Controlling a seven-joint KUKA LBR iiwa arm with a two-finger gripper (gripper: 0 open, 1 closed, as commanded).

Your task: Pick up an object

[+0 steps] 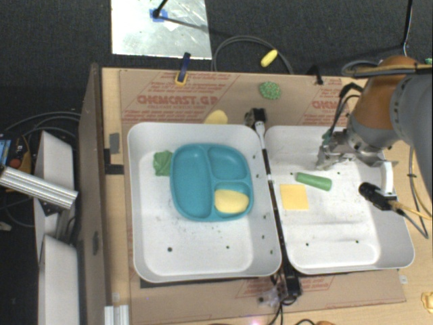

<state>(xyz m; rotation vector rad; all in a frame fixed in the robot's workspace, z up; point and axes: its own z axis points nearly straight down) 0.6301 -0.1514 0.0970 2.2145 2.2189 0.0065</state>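
The claw [329, 156] hangs near the right bin's [352, 252] upper edge; its grip can't be judged. Green cylinder [313, 180] and yellow square [294, 197] lie just below-left, open floor beneath.

this is a robotics lab, set up for testing rather than living. two shallow white plastic bins [203, 263] sit side by side on a brown cardboard-covered bench [169, 97] printed with red lettering. loose black cables [40, 124] trail over dark grey carpet [47, 39]. a grey industrial robot arm with an orange band [389, 107] reaches in, and an extruded aluminium bar [37, 187] lies at the left.
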